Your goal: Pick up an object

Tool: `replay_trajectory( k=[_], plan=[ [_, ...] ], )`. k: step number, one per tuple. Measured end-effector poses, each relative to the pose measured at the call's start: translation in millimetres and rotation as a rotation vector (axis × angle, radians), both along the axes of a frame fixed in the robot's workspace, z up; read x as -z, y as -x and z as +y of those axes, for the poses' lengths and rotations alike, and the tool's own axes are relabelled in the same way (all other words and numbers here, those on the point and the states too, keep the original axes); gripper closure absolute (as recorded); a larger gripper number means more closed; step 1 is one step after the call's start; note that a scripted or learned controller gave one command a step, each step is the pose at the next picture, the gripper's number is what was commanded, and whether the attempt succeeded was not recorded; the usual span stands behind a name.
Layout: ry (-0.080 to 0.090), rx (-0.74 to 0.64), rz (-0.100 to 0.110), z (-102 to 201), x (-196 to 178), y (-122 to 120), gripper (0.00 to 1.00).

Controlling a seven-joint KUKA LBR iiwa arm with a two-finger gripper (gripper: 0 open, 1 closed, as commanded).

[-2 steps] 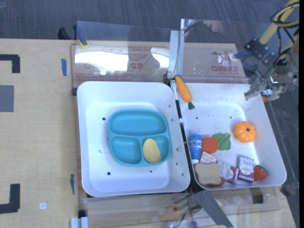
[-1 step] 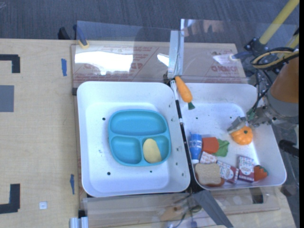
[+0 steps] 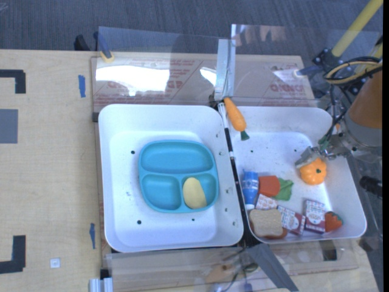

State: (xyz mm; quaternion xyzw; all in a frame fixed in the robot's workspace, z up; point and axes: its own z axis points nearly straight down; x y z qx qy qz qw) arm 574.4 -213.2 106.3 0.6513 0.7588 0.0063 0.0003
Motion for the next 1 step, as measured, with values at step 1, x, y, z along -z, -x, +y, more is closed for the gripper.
replay_trajectory(
  k=[1],
  plan=[
    [0.008,0.053,-0.001,60.8,-75.8,-64.5,1.00]
  ],
)
